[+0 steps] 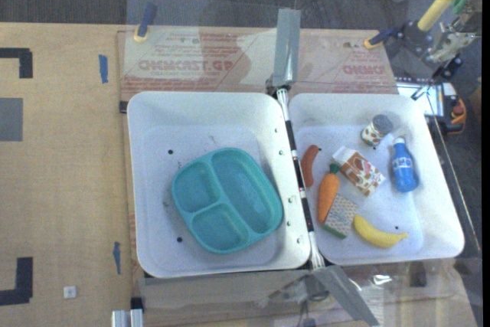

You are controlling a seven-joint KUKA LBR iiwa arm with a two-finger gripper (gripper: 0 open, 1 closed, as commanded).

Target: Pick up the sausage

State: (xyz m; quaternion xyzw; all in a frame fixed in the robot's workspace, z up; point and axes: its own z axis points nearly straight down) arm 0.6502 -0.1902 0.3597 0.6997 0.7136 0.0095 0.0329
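The sausage (pixel 309 164) is a short reddish-brown curved piece. It lies in the right bin (pixel 433 240), close against that bin's left wall and about midway along it. An orange carrot (pixel 328 195) lies just below and to its right, nearly touching its lower end. Nothing covers the sausage.
Also in the right bin are a small juice carton (pixel 360 171), a blue bottle (pixel 403 165), a small jar (pixel 374 131), a banana (pixel 378 233) and a grey-green packet (pixel 341 215). The left bin (pixel 153 134) holds a teal divided plate (pixel 226 199).
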